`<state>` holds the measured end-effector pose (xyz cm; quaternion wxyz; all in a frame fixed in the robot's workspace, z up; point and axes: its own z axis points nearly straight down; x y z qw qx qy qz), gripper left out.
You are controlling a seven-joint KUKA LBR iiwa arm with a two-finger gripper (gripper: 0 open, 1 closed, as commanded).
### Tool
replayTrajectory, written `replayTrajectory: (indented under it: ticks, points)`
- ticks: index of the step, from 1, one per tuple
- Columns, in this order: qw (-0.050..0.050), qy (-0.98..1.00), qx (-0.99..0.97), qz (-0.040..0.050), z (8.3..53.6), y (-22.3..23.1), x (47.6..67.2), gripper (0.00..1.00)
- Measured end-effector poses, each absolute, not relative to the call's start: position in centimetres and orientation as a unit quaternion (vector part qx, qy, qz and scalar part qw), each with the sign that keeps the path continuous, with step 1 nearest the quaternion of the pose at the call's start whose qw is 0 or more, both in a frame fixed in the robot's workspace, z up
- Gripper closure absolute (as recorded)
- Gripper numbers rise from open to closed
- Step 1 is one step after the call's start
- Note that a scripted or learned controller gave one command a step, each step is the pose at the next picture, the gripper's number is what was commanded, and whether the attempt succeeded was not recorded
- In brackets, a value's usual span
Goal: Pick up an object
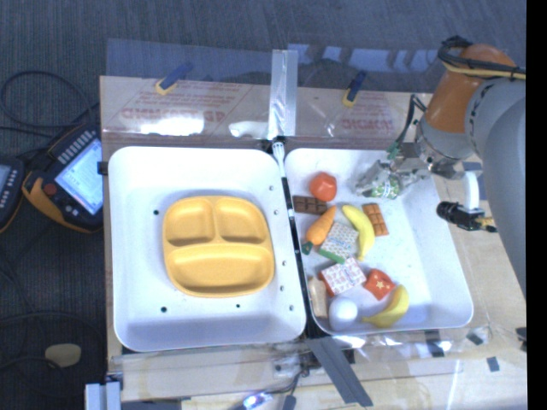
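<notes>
Gripper (pixel 382 180) hovers low over the far corner of the right bin (pixel 444 272), whether parted or clenched I cannot tell, so it should descend straight onto one isolated piece, such as the tomato (pixel 323 185) just beside it, avoiding the crowded pile.

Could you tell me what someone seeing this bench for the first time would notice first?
Most likely the big yellow divided plate, lying alone in the left bin. Next, the bright clutter of toy food in the right bin: a red tomato, an orange carrot, two bananas, one mid-bin and one near the front. The grey arm's orange band stands out at upper right, with the claw over that bin's far corner.
</notes>
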<state>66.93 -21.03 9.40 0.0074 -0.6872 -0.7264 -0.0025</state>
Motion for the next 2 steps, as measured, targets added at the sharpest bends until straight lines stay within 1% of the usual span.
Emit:
replayTrajectory:
  ticks: [1,2]
  points:
    - [0.005,-0.727,-0.687,-0.0003,10.4,-21.1,67.0,1.0]
    - [-0.001,-0.747,-0.665,0.0014,13.6,-20.4,63.7,1.0]
